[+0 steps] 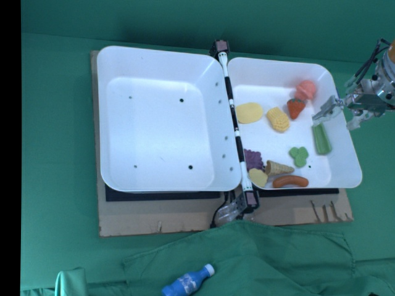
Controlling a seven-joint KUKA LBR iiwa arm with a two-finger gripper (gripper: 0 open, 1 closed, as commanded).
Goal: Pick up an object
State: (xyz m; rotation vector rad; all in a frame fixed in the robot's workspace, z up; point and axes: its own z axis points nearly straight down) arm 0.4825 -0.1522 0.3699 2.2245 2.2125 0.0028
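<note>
Roughly: gripper (341, 111) hovers at 3 o'clock rim of right bin (345, 176), fingers spread, nothing between them. Nearest candidate: green celery stick (321, 139), lying just below-left of fingertips, long axis about 12-to-6. Likely light hollow plastic, stiff, smooth, may skid or roll on bin floor. Best hold judged across narrow width at mid-length. Strawberry (295, 107) and pink peach (305, 89) close at 10 o'clock from gripper; rounded, more slip-prone. Left bin (111, 73) well apart.

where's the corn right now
The corn lies in the right bin, upper middle, between the yellow potato and the strawberry.
</note>
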